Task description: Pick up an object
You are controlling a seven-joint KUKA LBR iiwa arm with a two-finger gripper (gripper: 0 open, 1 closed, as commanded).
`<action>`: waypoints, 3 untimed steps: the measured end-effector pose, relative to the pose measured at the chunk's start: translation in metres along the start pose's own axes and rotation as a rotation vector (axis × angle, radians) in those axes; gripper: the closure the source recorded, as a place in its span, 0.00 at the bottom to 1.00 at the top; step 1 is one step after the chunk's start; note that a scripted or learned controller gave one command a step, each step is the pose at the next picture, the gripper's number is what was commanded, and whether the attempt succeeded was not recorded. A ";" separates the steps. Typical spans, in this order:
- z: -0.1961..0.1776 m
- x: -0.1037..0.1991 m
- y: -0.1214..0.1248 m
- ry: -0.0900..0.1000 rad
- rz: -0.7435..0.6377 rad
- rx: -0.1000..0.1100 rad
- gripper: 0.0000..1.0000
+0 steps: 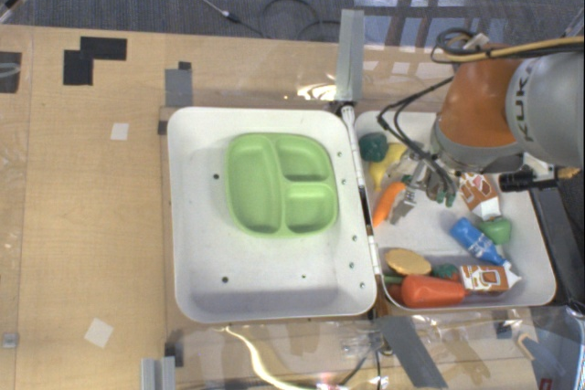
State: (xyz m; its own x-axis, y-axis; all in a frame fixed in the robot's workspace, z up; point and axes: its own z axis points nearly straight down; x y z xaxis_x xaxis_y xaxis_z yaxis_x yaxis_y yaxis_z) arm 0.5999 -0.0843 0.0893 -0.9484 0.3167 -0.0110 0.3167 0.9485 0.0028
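Grey and orange, the arm [498, 110] reaches in from the right and bends down over the right bin [539, 274], its wrist pointing toward that bin's left side. The tool [416, 190] hangs low over the bin's upper-left part, just beside an orange carrot-shaped toy [386, 199] that lies tilted against the wall between the bins. Whether its fingers are spread or pressed together cannot be told; nothing is plainly seen between them. Around it lie the things to pick: a dark green round piece [372, 145] near the top corner with something yellow [395, 157] just beside it, a small red-and-white carton [479, 193], a blue bottle [473, 238], a tan disc [408, 263], a red pepper-like toy [433, 290] and another carton [486, 278] along the near wall. The left bin [201, 288] holds a light green divided plate [280, 184], well apart from the tool. Both bins sit on the wooden counter [82, 224].
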 end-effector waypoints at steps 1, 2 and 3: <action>0.001 -0.002 -0.005 0.001 0.530 0.002 0.00; -0.012 -0.006 -0.006 -0.011 0.524 0.002 1.00; -0.156 0.007 0.064 -0.008 0.506 -0.009 1.00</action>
State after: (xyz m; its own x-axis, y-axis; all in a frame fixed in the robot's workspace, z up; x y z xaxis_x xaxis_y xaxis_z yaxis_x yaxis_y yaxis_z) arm 0.6118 -0.0209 0.2456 -0.6761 0.7367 -0.0136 0.7365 0.6762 0.0180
